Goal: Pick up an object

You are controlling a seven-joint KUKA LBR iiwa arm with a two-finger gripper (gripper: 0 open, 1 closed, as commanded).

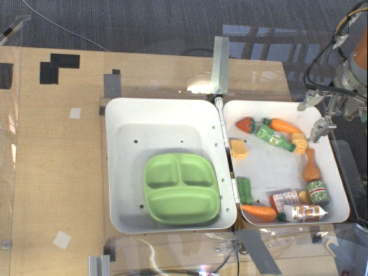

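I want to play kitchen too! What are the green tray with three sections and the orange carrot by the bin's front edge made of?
The green tray with three sections looks like smooth moulded plastic: even colour, rounded edges, soft sheen. The orange carrot seems a plastic toy too, uniformly bright and slightly glossy, though its small size leaves that uncertain.

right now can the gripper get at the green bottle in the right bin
Probably yes. The gripper hangs over the right bin's far right corner, and the green bottle lies close by with its top uncovered. A carrot touching its far side may crowd the fingers.
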